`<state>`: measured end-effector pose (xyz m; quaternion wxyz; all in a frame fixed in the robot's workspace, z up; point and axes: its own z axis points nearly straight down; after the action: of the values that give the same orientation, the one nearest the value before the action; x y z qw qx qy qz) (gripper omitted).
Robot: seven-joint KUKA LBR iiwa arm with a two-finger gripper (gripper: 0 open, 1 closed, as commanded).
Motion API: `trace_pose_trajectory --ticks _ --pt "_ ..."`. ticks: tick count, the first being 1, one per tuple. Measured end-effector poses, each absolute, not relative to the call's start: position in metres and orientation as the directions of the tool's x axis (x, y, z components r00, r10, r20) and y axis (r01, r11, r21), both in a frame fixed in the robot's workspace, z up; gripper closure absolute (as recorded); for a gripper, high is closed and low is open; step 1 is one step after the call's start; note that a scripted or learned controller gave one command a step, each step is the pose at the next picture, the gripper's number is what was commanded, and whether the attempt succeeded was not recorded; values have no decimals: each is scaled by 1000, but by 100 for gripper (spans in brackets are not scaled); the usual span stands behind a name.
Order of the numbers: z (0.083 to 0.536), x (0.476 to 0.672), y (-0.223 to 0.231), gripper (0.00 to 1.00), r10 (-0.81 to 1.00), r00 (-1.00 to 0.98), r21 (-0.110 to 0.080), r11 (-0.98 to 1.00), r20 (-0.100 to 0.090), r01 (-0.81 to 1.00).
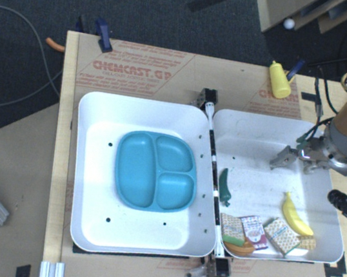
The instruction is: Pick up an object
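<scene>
My gripper (299, 161) hangs over the upper right part of the right bin (259, 132), its fingers spread open with nothing between them. Below it, a yellow banana (295, 216) lies near the bin's right side. Along the front edge sit a patterned packet (283, 237), a small pink-and-white packet (252, 230), a checkered packet (232, 225) and a brown-orange hot-dog toy (239, 246). A dark green stick-shaped item (223, 185) rests by the bin's left wall.
The left bin (96, 129) holds a blue divided plate (155, 170). A yellow bottle (279, 80) and a blue clamp (103, 35) lie on the bench behind the bins. Cables trail at the right edge.
</scene>
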<state>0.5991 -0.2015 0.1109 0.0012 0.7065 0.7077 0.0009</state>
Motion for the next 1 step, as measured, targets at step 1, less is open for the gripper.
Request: trace_pose_trajectory --ticks 1 --pt "112 541 -215 0 1000 1 -2 -1 0 1000"
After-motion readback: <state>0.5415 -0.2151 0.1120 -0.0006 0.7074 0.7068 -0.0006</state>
